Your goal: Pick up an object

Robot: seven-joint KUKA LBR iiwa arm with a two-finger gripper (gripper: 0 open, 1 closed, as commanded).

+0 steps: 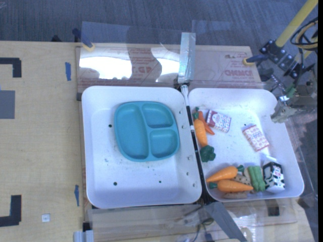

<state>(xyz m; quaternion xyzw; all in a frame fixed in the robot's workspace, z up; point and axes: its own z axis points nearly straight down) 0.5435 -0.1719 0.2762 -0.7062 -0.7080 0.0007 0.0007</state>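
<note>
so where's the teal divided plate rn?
The teal divided plate lies flat in the left bin, about central, close to the divider from the right bin holding the carrots.

Left bin (pixel 96 185): white, shallow, centre of the frame, holding a teal divided plate (pixel 147 131) with three compartments.
Right bin (pixel 234 96): white, touching the left bin along a dark seam.
Right bin, left edge: a carrot (pixel 200 130) with a green broccoli piece (pixel 207 154) just below it.
Right bin, upper middle: two small red-and-white cartons (pixel 219 121) (pixel 255 137), well apart.
Right bin, lower part: two carrots (pixel 221 174) (pixel 234 186), a green vegetable (pixel 255 177), a black-and-white cow-patterned carton (pixel 275 176).
Gripper (pixel 282 112): right edge of the frame, over the right bin's upper right rim.
</note>
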